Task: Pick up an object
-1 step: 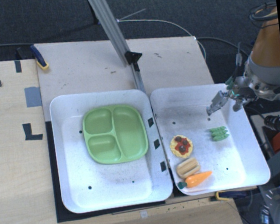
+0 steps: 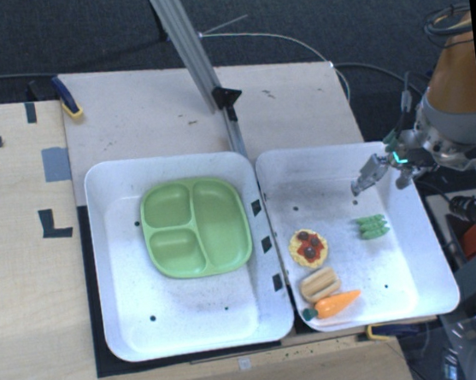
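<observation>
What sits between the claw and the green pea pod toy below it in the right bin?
Nothing: in the camera view, bare white bin floor separates the claw from the green pea pod toy.

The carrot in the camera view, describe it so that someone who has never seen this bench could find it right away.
Start at the right-hand white bin of the two. Go to its near left corner, where three food toys cluster. The carrot is the one nearest the front rim, just below the tan hot dog bun; it alone is bright orange and tapers to a point.
</observation>
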Tool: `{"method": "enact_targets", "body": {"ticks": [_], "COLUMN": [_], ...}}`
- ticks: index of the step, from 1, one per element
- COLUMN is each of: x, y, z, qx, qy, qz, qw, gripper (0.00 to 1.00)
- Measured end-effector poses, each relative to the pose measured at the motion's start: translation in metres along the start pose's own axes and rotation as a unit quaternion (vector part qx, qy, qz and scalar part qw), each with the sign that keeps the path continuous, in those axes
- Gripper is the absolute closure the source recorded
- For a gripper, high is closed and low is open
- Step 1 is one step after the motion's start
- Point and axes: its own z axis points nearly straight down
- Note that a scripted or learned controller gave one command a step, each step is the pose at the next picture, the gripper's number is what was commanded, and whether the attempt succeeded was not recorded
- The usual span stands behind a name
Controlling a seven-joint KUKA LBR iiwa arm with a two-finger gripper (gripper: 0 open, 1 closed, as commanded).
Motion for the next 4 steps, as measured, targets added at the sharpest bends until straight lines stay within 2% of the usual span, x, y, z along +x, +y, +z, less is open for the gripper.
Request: {"method": "enact_targets", "body": {"ticks": [2, 3, 4], "x": [0.015, 0.013, 0.014], "y": [-0.006, -0.003, -0.003], "z": [0.120, 0.145, 0.134], "qx": [0.004, -0.006, -0.005], "qy": [0.000, -0.004, -0.003], "qz": [0.001, 0.001, 0.000], "qw": [1.0000, 1.0000, 1.0000], "gripper": [0.00, 0.00, 1.00]}}
